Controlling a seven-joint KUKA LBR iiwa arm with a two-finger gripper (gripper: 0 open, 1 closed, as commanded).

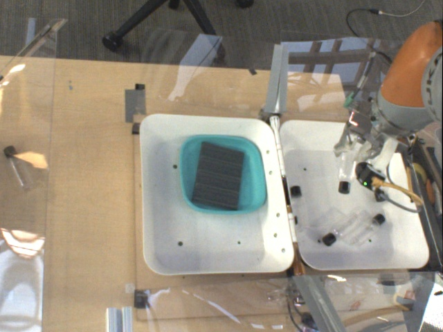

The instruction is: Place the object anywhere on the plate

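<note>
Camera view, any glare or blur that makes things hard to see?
Camera view: pale reflections streak the bench at left and top; the clear objects in the right bin look faint; the dark block on the teal plate is sharp.

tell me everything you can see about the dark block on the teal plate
The dark block is a flat, charcoal-grey rectangle with fine ridges across its top, perhaps foam or rubber. It lies flat, slightly turned, near the middle of the teal plate, within its rim. The plate sits in the left white bin. Only the plate touches it.
</note>
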